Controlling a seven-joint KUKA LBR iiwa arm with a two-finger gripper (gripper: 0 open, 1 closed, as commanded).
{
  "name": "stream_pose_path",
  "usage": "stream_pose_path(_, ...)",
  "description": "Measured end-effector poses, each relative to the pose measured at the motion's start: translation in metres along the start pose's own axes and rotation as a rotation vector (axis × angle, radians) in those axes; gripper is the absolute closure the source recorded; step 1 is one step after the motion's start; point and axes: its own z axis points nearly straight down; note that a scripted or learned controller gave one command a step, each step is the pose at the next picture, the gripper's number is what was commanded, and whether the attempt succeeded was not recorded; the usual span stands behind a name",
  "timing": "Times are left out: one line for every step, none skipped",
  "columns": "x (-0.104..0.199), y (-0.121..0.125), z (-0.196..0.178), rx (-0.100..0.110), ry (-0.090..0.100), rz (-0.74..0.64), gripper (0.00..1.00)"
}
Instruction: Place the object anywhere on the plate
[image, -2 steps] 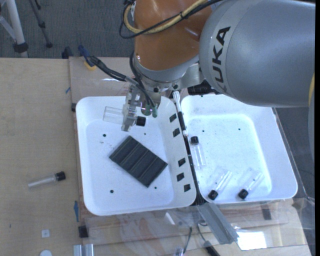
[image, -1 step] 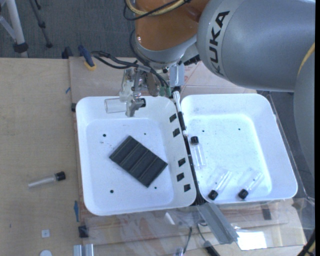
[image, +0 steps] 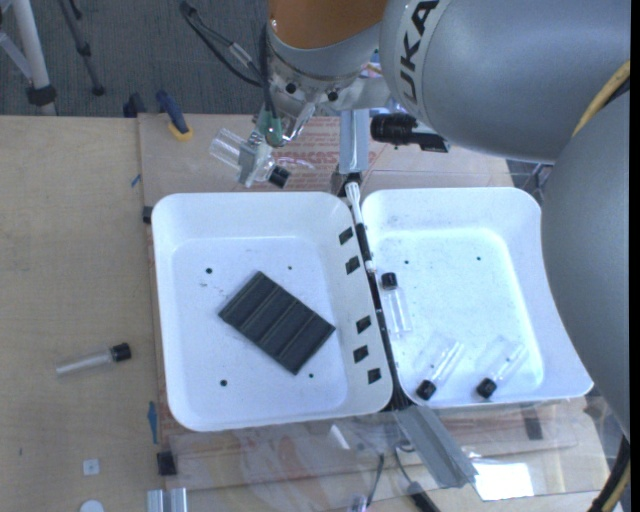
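**Operator:** State gripper condition and object location.

**Technician:** The gripper (image: 262, 152) is closed on a clear vial (image: 240, 157) with a black cap, above the far rim of the left bin (image: 180, 400). The dark ribbed plate (image: 277, 322) lies in that bin.

**Operator:** Handling properties?

**Technician:** The vial is probably light, rigid and slick, and may roll. A mid-barrel hold is advised.

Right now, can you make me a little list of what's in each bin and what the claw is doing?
left bin: dark ribbed plate, lying flat
right bin: three clear vials with black caps
claw: above the left bin's far edge, gripping a clear vial
bench: one stray vial, left of the bins
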Motion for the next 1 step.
stream_pose_path(0.0605,-0.0413,0.0266,0.004,0.005,-0.282,1.00)
